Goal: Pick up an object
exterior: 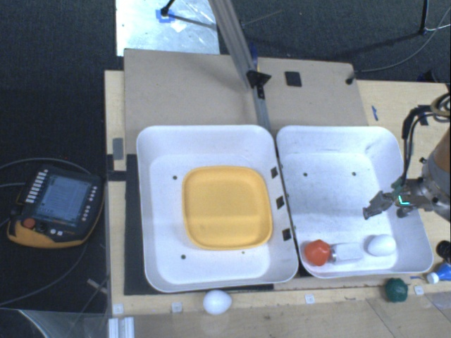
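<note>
the gripper [378,206] hangs over the right bin [331,143], above the white egg [381,245], probably lining up a descent. whether it is open i cannot tell. a red ball [317,252] sits left of the egg.

Two white bins [211,138], one yellow plate [227,207], one red ball [317,252], two white eggs [381,245], one green ball [396,289] on the desk [338,315].

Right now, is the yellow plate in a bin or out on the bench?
In. The yellow plate lies flat on the floor of the left bin, with the bin's white rim showing all around it.
</note>
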{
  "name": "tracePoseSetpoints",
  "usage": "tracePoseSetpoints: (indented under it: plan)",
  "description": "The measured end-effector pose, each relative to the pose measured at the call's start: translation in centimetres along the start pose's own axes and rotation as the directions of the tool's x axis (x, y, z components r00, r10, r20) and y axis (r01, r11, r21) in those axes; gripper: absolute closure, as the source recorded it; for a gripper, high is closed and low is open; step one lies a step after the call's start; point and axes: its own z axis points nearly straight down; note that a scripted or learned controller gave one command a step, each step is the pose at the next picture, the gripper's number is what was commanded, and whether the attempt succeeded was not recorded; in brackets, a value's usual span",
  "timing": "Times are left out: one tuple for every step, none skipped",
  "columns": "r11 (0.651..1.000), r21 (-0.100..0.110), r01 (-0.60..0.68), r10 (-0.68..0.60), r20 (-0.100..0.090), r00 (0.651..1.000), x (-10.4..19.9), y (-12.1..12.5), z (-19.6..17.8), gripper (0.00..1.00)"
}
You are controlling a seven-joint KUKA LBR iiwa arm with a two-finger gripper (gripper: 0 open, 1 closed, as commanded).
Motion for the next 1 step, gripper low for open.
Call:
tracePoseSetpoints:
  plan:
    - [1.000,0.000,0.000,0.000,0.000,1.000,0.00,0.00,0.00,0.00]
